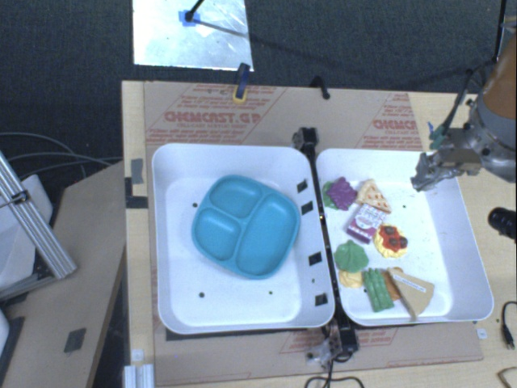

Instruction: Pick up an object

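Observation:
The right bin holds several toy foods: purple grapes, a pizza slice, a purple and white packet, a yellow piece with red dots, a green leafy piece, a green ridged piece and a tan wedge. My gripper hangs over the upper right part of that bin, to the right of the pizza slice and apart from all the toys. Nothing shows between its fingers.
The left bin carries a blue sectioned plate. A black divider with clips runs between the bins. Cardboard lies under both bins. A metal rail stands at the far left, and a yellow and blue clip sits beyond the bins.

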Motion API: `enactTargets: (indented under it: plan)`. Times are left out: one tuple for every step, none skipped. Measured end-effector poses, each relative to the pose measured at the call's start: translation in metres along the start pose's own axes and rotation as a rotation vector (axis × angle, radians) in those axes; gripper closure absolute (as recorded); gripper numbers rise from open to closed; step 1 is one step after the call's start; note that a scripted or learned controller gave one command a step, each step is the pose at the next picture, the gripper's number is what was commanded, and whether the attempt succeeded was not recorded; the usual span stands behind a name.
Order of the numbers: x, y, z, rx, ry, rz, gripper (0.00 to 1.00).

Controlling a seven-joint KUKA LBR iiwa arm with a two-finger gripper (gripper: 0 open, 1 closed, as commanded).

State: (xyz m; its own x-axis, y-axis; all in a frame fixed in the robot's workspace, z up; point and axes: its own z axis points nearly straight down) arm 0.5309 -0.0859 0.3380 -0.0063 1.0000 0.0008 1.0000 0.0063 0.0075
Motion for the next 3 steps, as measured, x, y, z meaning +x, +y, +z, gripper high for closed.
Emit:
enactTargets:
  plan:
    - [-0.015,0.023,0.172,0.017,0.000,0.006,1.00]
    - [-0.047,-0.030,0.199,0.012,0.000,0.010,1.00]
    - [-0.073,-0.046,0.143,0.003,-0.003,0.007,1.00]
